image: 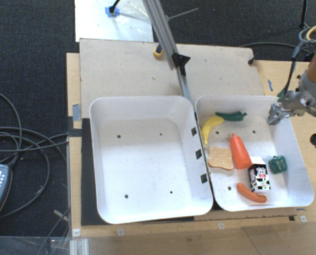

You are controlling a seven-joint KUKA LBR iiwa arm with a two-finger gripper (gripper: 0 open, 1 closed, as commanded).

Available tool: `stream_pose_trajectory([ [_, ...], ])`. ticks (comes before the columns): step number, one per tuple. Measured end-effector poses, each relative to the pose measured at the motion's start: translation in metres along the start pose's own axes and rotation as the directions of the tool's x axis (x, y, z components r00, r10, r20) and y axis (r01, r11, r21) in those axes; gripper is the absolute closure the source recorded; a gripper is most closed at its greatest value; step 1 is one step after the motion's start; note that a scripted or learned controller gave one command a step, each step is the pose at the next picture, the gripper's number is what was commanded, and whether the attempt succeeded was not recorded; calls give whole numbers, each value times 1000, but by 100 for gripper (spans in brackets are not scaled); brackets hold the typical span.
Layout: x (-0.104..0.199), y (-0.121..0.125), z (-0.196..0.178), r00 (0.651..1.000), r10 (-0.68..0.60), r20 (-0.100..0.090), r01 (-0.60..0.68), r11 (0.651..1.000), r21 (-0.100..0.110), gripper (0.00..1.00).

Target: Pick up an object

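Camera view, arm: we see the grey arm with its orange band entering from the right edge, above the far right corner of the right bin (pixel 301 158).
Camera view, gripper: the gripper (pixel 275 116) hangs at the right bin's far right rim; we cannot tell whether it is open or closed, and we see nothing held in it.
Camera view, right bin contents: we count a yellow banana (pixel 211 127) near the left wall, a dark green pepper (pixel 231 116) just beyond it at the far side, an orange carrot (pixel 240 151) in the middle, a slice of toast (pixel 221 158) touching the carrot's left side, a black-and-white carton (pixel 259 177) nearer the front, a sausage (pixel 251 194) just in front of the carton, and a small green block (pixel 278 164) by the right wall.
Camera view, left bin: the left bin (pixel 102 158) sits beside the right one, their walls touching.
Camera view, bench: we see a grey metal pole (pixel 160 23) slanting down from the top to the seam between the bins.
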State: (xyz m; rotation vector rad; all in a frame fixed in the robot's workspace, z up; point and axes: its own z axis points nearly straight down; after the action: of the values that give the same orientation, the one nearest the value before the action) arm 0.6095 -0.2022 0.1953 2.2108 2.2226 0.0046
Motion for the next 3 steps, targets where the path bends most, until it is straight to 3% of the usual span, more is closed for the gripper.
stream_pose_trajectory([
  [1,-1,2,-36,1000,0,-1,0,1000,1,100],
  [3,110,3,-45,1000,-5,-5,5,1000,5,100],
])
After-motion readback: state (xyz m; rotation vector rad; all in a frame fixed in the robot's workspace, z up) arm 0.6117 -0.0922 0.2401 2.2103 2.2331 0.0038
